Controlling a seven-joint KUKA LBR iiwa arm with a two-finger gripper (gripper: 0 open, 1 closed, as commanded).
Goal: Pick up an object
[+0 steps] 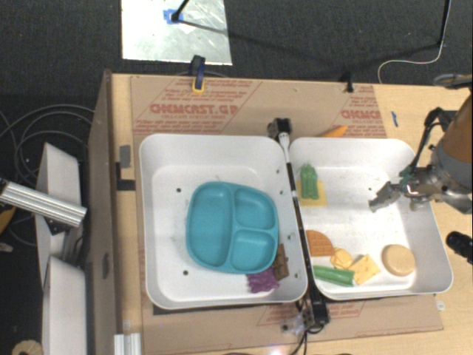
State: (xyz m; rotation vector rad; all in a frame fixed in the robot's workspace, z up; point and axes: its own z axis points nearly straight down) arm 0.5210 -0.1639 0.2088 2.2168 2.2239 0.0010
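Note:
My gripper [399, 197] hangs over the right side of the right bin [347, 154], open, with nothing between its fingers. Below it, near the bin's front right corner, lies a tan round piece [398, 259]. Along the front wall lie a yellow wedge [364, 268], a green bean pod [332, 275], a small yellow piece [341, 258] and a brown-orange slice [319, 242]. A green item on a yellow block [308, 183] rests at the bin's left wall. All of these lie apart from the gripper.
The left bin [170, 161] holds a teal divided plate [231, 226], with a purple piece [261, 281] and a brown piece [281, 263] at its front right. A divider rail [293, 198] separates the bins. An orange item [335, 132] lies on the cardboard behind them.

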